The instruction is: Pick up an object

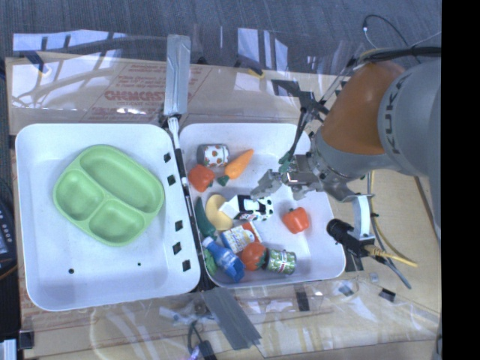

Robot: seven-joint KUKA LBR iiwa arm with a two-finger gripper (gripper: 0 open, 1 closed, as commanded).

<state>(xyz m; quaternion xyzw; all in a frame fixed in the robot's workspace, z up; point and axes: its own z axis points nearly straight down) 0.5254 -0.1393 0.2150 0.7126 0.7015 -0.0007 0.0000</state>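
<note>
The scene is brightly and evenly lit from above. The white bins [45,276] look slightly washed out, with only faint shadows under the green plate [109,193]. Glare streaks cross the clear plastic sheeting [97,66] at the top and along the bottom edge. Focus is moderately soft throughout, and small items lack fine detail.

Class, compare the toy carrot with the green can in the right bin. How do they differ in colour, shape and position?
The carrot is orange and tapers to a point; the green can is green and cylindrical. The carrot lies in the bin's far half, beside a small spotted can; the green can lies on its side at the near edge, beside a red tomato-like toy. Both sit in the right bin, apart from the hand.
</note>
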